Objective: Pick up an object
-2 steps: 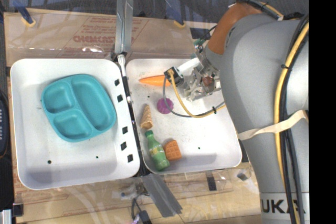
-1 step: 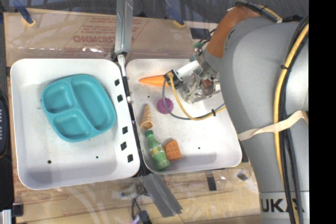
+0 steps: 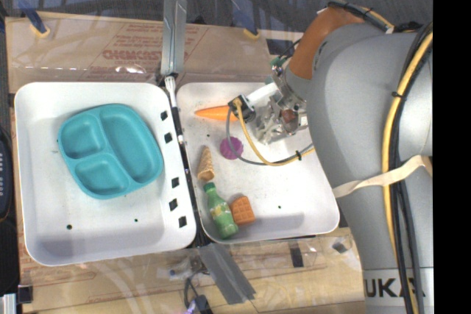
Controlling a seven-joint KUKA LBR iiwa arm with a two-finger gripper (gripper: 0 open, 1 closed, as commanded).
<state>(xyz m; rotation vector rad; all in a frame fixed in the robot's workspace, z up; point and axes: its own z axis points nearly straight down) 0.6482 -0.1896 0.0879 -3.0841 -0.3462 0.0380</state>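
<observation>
I see even, bright overhead light, soft shadows inside the two shallow white plastic bins (image 3: 29, 158); pic slightly soft, mild glare on clear sheeting (image 3: 110, 48).

Two bins (image 3: 29, 158), one plate (image 3: 110, 151), five toys (image 3: 221, 211)

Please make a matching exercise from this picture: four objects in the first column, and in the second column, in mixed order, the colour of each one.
Objects:
1. divided plate
2. carrot
3. bottle
4. small round piece beside the claw

Colours:
A. green
B. purple
C. turquoise
D. orange

Right pairs: 1-C, 2-D, 3-A, 4-B.
</observation>
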